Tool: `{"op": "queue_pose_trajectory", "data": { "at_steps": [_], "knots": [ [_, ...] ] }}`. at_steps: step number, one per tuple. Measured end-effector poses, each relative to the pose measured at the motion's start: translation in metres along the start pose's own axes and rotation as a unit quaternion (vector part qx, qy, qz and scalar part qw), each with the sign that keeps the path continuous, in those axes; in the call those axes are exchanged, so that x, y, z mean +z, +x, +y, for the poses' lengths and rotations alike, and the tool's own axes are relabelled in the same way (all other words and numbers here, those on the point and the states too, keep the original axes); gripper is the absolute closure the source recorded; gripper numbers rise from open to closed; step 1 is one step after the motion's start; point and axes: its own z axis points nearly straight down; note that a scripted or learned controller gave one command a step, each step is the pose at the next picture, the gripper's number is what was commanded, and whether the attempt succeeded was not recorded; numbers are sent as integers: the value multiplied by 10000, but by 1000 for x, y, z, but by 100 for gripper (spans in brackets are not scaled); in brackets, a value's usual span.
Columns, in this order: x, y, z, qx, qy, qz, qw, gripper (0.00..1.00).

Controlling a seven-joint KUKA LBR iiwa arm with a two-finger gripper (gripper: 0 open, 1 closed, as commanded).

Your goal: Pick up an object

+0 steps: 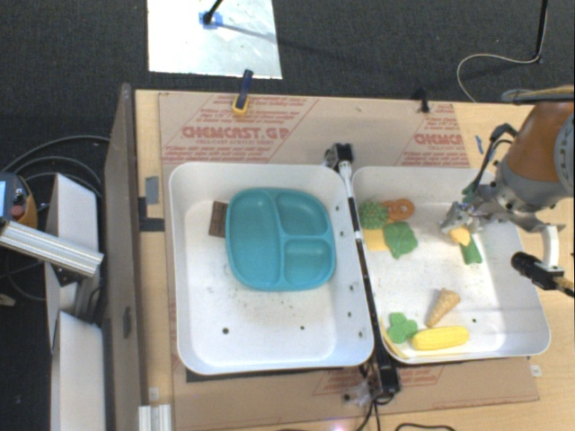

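My gripper (pixel 461 220) hangs low over the upper right part of the right bin (pixel 512 326), coming off the grey arm with its orange band (pixel 537 146). Directly under its tip lies a small yellow piece (pixel 460 236) joined to a green piece (pixel 472 253); whether the gripper touches them is unclear. Other toys lie in this bin: an orange ring (pixel 402 208), a green leafy piece (pixel 401 239), a tan cone (pixel 441 306), a yellow corn cob (pixel 438 337) and a green sprig (pixel 400 326).
The left bin (pixel 202 330) holds a teal divided plate (pixel 280 239) and a small brown block (pixel 218 219). A raised divider (pixel 355 241) separates the bins. A black part of the arm (pixel 539 272) juts over the right bin's right rim.
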Motion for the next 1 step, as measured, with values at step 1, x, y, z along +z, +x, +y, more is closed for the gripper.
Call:
{"op": "queue_pose_trajectory", "data": {
  "at_steps": [1],
  "knots": [
    [13, 88, 11, 2, 44, 10, 10000, 100]
  ]
}}
